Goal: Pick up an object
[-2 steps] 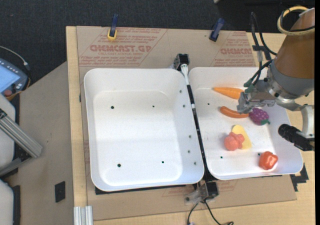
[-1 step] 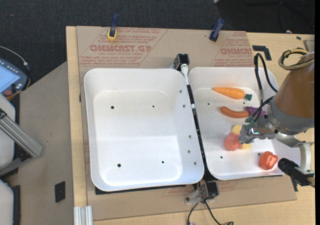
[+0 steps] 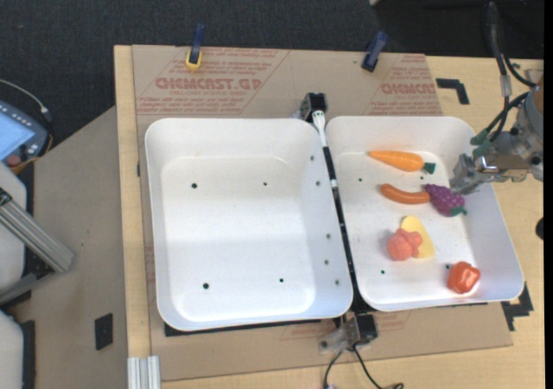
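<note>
My pincer (image 3: 469,173) hangs over the far right side of the right bin (image 3: 505,245), reaching in from the right edge. Whether it stands apart or together I cannot tell from this slant; the metal of my wrist blurs into it. Nothing shows between its tips.

Just below and left of it lie the grapes (image 3: 444,199), a purple bunch, very near my pincer, though I cannot say whether we touch. The sausage (image 3: 404,194) lies just left of the grapes, its right end meeting them. Above that, toward the far wall, the carrot (image 3: 396,158) lies crosswise, its green top pointing right toward me. Nearer the front, a pink and yellow lump (image 3: 409,241) sits in the middle of the bin; I cannot make out what it is, or whether it is one piece or two. The red pepper (image 3: 463,277) rests at the front right corner, apart from the rest.

The left bin (image 3: 164,206) lies beside mine, the two rims meeting along a dark seam. Both sit on a cardboard sheet (image 3: 259,76) with red print, held at the far edge by a yellow clamp (image 3: 194,57) and a blue clamp (image 3: 375,52).
</note>
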Robot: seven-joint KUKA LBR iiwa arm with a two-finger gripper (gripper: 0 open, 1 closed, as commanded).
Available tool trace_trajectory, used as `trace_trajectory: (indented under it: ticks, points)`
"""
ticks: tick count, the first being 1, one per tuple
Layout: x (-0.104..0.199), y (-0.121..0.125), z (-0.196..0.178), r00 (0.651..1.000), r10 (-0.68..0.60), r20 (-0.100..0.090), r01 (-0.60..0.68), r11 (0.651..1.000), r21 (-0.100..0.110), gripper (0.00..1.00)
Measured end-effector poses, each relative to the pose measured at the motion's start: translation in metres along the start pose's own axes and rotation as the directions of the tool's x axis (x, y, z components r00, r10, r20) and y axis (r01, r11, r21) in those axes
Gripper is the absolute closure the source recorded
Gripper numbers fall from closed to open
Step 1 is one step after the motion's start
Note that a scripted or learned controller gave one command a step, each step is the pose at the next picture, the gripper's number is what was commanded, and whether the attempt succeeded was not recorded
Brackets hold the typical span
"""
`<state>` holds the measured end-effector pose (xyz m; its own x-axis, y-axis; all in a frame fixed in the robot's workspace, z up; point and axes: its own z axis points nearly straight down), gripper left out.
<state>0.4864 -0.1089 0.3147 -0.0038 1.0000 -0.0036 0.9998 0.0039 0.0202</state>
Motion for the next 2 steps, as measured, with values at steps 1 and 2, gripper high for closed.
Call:
trace_trajectory:
  ticks: [1,2]
  points:
    - [0.009,-0.015,0.185,1.0,0.005,-0.007,-0.005,0.999,0.036,1.0]
    - [0.05,0.008,-0.028,1.0,-0.003,-0.003,0.003,1.0,0.0,1.0]
